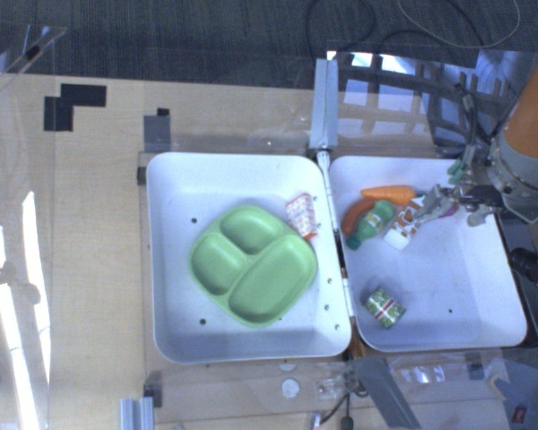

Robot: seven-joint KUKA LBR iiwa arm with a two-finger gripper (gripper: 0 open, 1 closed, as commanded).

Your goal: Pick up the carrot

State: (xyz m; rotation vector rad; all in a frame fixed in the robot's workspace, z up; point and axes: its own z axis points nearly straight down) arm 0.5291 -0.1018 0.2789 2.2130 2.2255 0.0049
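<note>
Robotics lab test cell

A pale wooden tabletop point(81, 240) carries two white bins point(251, 343) bolted to metal brackets point(322, 106), with clear guard panels point(18, 79), loose black cables point(359, 16) on grey carpet point(161, 16), and a grey-and-orange robot arm point(524, 141).

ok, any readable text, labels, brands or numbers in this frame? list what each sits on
No text is legible at this resolution.
Small red-and-white packet at the left bin's right wall: printed pattern, too blurred to read.
Green plastic bottle in the right bin: no readable label.
White carton with red print beside the bottle: markings too small to read.
Small green can with a red-and-white label: label blurred.
Orange carrot and green three-compartment plate: no markings seen.
</note>
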